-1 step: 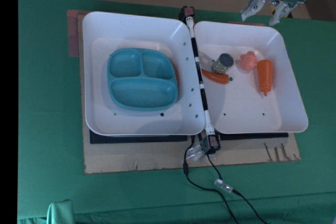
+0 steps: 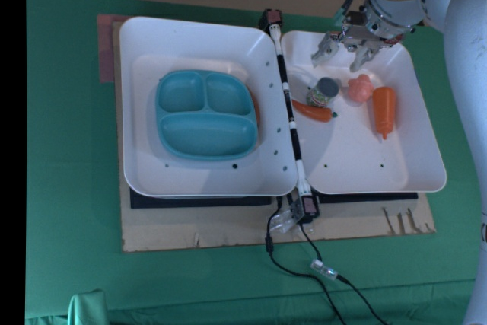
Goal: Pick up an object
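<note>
My gripper (image 2: 340,58) hangs over the far part of the right bin (image 2: 396,164), its fingers spread open with nothing between them. Just below it stand a small tin can (image 2: 323,91) with a grey lid and a pink toy (image 2: 360,88). A red chili pepper (image 2: 313,112) lies by the can, near the divider. An orange carrot-shaped bottle (image 2: 384,109) lies to the right of the pink toy. The gripper is above and apart from all of them.
The left bin (image 2: 144,164) holds a teal divided plate (image 2: 205,114). A black-and-white rail (image 2: 289,106) separates the bins. Cables (image 2: 304,255) trail off the cardboard base toward the front. Green cloth surrounds the bench.
</note>
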You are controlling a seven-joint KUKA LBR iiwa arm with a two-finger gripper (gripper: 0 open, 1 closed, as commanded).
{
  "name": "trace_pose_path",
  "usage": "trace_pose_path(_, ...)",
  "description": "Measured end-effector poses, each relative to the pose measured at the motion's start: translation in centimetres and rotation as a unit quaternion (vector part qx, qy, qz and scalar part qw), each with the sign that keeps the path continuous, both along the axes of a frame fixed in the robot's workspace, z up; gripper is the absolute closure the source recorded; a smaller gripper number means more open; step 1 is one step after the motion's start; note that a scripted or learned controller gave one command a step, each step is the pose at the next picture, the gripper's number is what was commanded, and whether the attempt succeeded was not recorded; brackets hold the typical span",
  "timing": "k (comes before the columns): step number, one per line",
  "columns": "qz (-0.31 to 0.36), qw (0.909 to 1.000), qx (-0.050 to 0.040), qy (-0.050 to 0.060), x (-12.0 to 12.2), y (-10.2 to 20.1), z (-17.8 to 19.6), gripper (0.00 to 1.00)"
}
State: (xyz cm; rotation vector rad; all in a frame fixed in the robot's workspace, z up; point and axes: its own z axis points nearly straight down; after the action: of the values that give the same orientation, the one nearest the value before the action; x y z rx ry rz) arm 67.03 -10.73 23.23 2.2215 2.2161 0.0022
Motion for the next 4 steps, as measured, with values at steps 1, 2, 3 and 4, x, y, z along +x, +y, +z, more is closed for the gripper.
trace_pose_path(1, 0.0, 1.0, -0.0004, -0.001, -1.3, -1.7, -4.2, 0.0)
trace_pose_path(2, -0.001, 1.0, -0.0014, -0.005, -1.2, -1.8, -2.9, 1.0)
trace_pose_path(3, -0.001, 1.0, -0.0009, -0.001, 2.0, -5.0, 5.6, 1.0)
trace_pose_path(4, -0.001, 1.0, -0.0013, -0.001, 3.0, -8.0, 8.6, 1.0)
